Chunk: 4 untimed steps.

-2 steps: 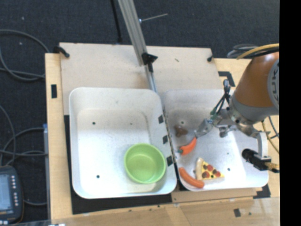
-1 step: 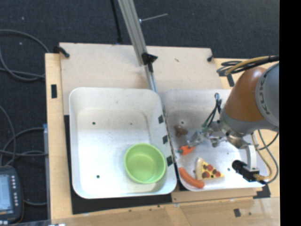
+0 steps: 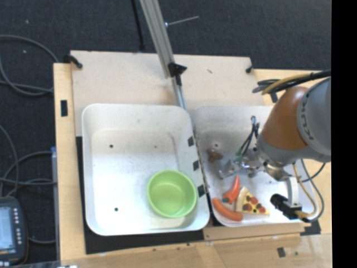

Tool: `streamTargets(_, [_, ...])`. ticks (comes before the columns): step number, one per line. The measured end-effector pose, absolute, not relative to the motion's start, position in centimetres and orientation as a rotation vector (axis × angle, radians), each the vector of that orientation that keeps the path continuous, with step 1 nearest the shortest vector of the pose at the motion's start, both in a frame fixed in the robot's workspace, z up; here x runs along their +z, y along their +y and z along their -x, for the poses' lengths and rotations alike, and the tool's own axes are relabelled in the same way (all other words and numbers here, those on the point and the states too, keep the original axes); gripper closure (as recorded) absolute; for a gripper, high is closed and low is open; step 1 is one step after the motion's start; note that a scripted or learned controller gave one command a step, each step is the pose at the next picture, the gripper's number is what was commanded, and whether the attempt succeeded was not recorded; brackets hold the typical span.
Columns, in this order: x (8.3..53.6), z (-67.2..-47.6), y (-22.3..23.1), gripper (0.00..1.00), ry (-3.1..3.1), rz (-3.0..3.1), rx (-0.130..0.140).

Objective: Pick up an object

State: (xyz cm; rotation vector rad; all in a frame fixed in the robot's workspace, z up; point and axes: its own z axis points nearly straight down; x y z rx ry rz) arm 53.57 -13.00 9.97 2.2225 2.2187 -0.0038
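Nearest the camera, along the right bin's (image 3: 223, 119) near edge, lie an orange hot dog (image 3: 227, 210), a pizza slice (image 3: 251, 204) and a red pepper (image 3: 235, 187) — bunched where the arm reaches easily. The gripper (image 3: 239, 168) hangs just above the pepper, likely its target; its grip cannot be told. A green bowl (image 3: 172, 192) sits in the left bin (image 3: 111, 121).

Lime-green bowl (image 3: 172, 192) in a white bin (image 3: 111, 149). Orange-red sausage (image 3: 227, 210), red-orange pepper (image 3: 235, 187), yellow pizza slice (image 3: 251, 204) with red dots. Tan worktop (image 3: 122, 77). Grey arm (image 3: 315, 121), orange band (image 3: 284, 121).
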Motion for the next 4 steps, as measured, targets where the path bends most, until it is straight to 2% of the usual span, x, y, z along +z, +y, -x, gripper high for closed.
streamTargets(1, [11.2,-53.7,-13.0,1.0,2.212,-2.225,0.005])
streamTargets(3, [21.0,-53.5,-14.6,1.0,2.211,-2.222,0.006])
streamTargets(4, [24.4,-53.7,-14.7,1.0,2.222,-2.214,0.006])
